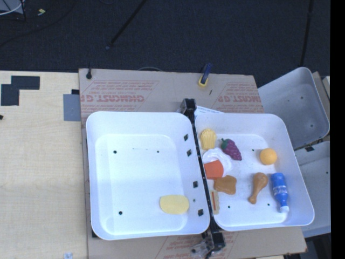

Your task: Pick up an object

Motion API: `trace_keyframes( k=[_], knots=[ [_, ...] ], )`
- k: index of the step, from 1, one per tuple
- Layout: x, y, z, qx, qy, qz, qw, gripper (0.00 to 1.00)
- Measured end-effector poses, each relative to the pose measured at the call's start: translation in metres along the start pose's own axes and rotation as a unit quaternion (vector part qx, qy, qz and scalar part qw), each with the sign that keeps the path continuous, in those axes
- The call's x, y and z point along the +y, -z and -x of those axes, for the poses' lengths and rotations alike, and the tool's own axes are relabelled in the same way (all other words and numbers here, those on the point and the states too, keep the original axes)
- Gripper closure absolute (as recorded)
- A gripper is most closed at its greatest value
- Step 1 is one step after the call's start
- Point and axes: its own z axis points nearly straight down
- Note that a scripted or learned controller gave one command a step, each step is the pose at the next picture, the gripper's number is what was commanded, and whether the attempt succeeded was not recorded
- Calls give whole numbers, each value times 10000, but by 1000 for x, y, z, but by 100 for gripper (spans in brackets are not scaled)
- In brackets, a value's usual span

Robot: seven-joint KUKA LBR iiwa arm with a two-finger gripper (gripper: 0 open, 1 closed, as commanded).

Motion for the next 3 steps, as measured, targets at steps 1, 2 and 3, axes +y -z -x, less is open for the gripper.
trace_keyframes(
  k=[1, 2, 3],
  knots=[
    [-1, 94, -5, -33, 8, 91, 10000, 100],
    [0, -9, 0, 3, -1, -4, 10000, 100],
    [-1, 94, -3, -36, 7, 94, 9999, 100]
  ],
)
